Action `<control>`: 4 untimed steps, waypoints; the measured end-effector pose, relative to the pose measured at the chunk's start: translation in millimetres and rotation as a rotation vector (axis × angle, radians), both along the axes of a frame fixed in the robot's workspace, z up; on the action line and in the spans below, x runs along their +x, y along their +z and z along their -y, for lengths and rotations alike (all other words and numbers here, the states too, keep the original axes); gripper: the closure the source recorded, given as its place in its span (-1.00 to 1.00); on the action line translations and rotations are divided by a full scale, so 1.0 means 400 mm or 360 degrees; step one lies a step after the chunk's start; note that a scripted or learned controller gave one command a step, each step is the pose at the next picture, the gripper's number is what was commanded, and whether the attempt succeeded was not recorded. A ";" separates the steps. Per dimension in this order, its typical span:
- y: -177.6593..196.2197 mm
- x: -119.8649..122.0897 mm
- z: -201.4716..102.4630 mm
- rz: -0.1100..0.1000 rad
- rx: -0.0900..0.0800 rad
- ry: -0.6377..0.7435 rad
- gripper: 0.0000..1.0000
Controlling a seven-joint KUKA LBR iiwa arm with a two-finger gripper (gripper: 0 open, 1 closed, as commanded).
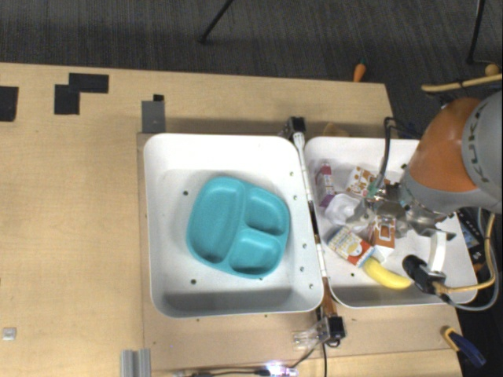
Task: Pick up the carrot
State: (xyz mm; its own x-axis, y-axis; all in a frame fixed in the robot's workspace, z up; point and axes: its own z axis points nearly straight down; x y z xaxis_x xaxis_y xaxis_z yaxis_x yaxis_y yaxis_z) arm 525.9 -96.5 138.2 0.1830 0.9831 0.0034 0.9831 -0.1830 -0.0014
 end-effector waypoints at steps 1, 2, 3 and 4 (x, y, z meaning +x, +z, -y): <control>0.117 -0.021 -0.168 0.0004 -0.0001 -0.0437 -1.00; 0.114 -0.094 -0.262 -0.0005 -0.0001 -0.0605 -1.00; 0.115 -0.095 -0.177 0.0000 -0.0004 0.0055 -1.00; 0.115 -0.051 -0.244 0.0002 -0.0003 -0.0355 -1.00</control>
